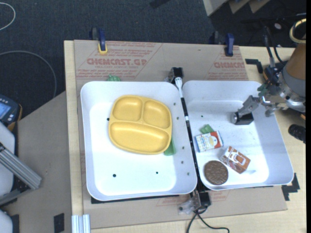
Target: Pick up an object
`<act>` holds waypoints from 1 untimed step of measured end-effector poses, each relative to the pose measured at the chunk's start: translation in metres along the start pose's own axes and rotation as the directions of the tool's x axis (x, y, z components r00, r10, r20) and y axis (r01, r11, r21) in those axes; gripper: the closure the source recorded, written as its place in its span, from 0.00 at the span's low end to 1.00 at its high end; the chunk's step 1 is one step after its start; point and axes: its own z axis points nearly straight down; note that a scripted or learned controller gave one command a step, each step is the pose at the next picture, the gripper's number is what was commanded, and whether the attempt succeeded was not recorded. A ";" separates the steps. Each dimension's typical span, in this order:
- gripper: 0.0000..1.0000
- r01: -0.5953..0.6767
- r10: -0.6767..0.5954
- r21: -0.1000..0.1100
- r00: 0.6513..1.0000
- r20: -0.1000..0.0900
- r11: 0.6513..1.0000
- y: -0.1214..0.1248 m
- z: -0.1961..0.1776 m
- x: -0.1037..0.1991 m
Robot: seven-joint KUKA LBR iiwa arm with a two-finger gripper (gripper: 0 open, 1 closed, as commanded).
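My gripper (244,115) over right bin (272,144), upper middle area, reaching in from right. Finger opening: cannot tell from this angle; nothing visibly held. Candidate objects lie apart from gripper, toward bin's near side: small white carton (209,141) with green piece (206,129) just behind it, orange-brown packet (235,159) to its right, round brown disc (215,172) near front rim. Left bin (97,144) holds yellow divided plate (141,124), green scrap (169,148) at its right edge.

Yellow plate (141,124) in left bin (97,178); jaws over right bin (277,144).
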 end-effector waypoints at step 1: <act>0.00 0.000 0.000 0.004 1.000 -0.004 1.000 0.032 0.110 -0.023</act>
